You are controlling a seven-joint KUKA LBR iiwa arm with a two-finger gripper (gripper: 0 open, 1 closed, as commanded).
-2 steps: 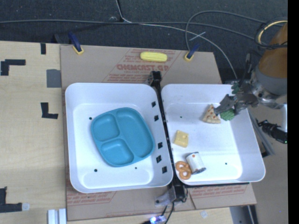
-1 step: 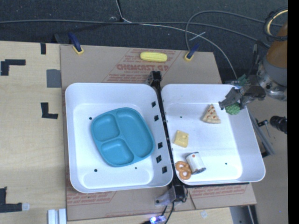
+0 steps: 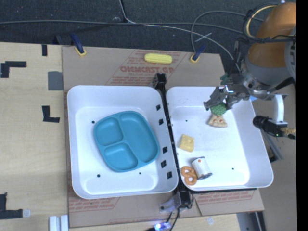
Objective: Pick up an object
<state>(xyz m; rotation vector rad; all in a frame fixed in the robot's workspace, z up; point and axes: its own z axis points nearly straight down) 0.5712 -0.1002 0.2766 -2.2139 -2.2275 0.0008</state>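
Pinching a small green object point(image 3: 219, 109), fingers point(image 3: 215, 101) above the right bin point(image 3: 240, 177), beside a pizza slice point(image 3: 217, 121).

A grey arm point(image 3: 269, 69) is showing a rounded orange band point(image 3: 279, 20) above its wrist, with thin cables point(image 3: 211, 30) looping beside it and a dark 2-finger gripper point(image 3: 216, 101).

Two white bins point(image 3: 77, 129) on brown cardboard point(image 3: 134, 71) printed with red lettering. Left bin holds a blue divided plate point(image 3: 126, 140). Right of the plate: yellow cheese wedge point(image 3: 186, 143), orange-brown pretzel point(image 3: 188, 175).
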